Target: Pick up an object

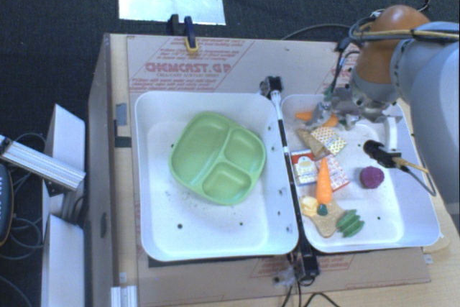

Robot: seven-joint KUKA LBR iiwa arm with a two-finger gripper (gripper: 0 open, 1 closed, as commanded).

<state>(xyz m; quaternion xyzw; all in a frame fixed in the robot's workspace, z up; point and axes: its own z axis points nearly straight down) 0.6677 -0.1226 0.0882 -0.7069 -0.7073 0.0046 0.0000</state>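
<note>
- Two white bins are sitting side by side on the counter (pixel 187 68), the left bin (pixel 144 176) filling the middle of the frame and the right bin (pixel 410 219) lying toward the right edge.
- One green divided plate (pixel 218 157) is lying tilted in the left bin, near its centre.
- The arm (pixel 424 75) is reaching in from the upper right, and the gripper (pixel 334 111) is hanging low over the upper left corner of the right bin.
- Whether the gripper is open or closed cannot be told from this angle, and nothing can be seen held in it.
- An orange piece (pixel 305 115) is lying just left of the gripper, against the bin's upper left wall.
- A checked packet (pixel 329 143) is resting just below the gripper.
- A red-and-white card (pixel 305 167) is lying below the packet, beside the carrot (pixel 324 182), which is pointing up toward the packet.
- A yellow piece (pixel 310 205) and a green pod (pixel 350 223) are sitting near the bin's lower edge.
- A purple lump (pixel 371 177) is lying alone to the right of the carrot.
</note>
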